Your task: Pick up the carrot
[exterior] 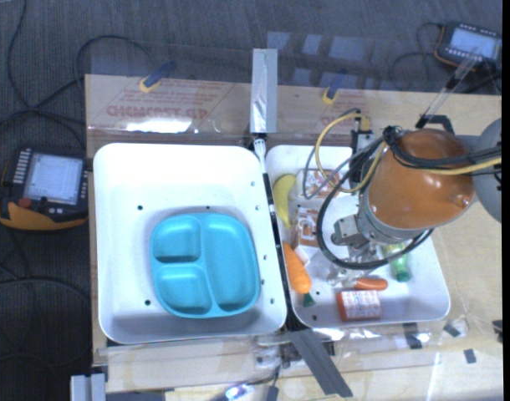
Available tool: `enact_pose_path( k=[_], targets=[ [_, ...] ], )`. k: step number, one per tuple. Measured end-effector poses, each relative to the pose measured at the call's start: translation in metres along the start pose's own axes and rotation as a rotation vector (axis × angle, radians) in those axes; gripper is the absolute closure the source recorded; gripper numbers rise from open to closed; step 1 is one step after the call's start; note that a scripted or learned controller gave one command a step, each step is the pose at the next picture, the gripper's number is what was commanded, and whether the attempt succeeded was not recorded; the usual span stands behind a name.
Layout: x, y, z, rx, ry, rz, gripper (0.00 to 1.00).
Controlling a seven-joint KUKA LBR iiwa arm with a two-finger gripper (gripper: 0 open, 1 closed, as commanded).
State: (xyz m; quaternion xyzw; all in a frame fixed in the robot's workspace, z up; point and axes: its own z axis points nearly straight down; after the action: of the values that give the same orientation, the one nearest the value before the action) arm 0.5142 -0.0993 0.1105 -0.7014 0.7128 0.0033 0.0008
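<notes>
Camera view, carrot (298, 271) in right bin (435, 295)

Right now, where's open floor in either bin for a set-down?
Left bin: bare white floor in a band all round the blue divided plate, widest along the top and left walls. Right bin: crowded. Carrot lies by the divider wall, banana above it, an orange-red packet at the bottom, and the arm hangs over the middle.

Glossy white plastic bins (113, 249); smooth matt blue plastic divided plate (206, 263); shiny orange arm band (422, 182); wood-look bench (196, 107); carrot (298, 271) matt.
</notes>
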Motion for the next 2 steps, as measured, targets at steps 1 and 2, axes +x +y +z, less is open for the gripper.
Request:
enact_pose_path(
  k=[1, 2],
  targets=[
    [-0.0819, -0.0031, -0.0716, 0.002, -0.002, -0.08, 1.0],
    [-0.0817, -0.0031, -0.0715, 0.002, -0.001, -0.08, 0.0]
  ],
)
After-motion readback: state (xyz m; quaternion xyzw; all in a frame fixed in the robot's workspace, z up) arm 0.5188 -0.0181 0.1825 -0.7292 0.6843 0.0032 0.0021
